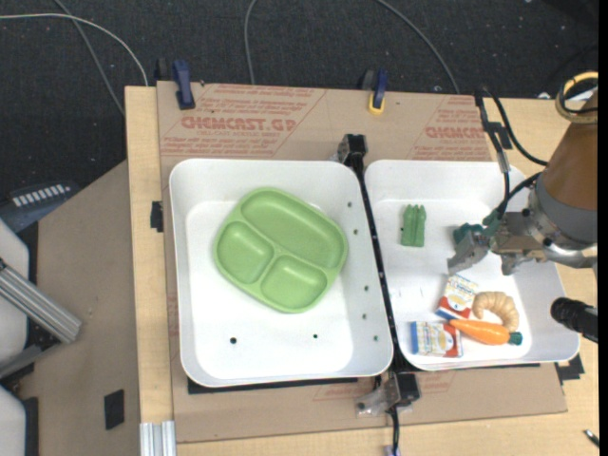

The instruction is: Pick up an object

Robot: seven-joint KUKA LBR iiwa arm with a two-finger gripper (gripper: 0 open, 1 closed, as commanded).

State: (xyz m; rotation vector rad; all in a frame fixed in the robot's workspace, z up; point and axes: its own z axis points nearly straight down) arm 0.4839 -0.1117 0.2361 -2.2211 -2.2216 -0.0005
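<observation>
Gripper [472, 242] sits in the right bin [418, 183], near its centre-right; fingers spread, nothing between them. Nearest candidate: small carton [459, 295], just beside the gripper at about 6 o'clock. Croissant [496, 305] and carrot [486, 332] lie at 5 o'clock, carrot's long axis running 9-to-3. Green block [412, 225] lies at 9 o'clock, upright in view, long axis 12-to-6. Judgement: a short descent toward 6 reaches the carton.

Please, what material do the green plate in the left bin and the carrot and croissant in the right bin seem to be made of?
The green plate looks like molded plastic: one even color, a soft sheen, rounded compartments. The carrot and croissant are probably plastic toy food, judging by their smooth, uniform surfaces, though they are too small to be sure.
</observation>
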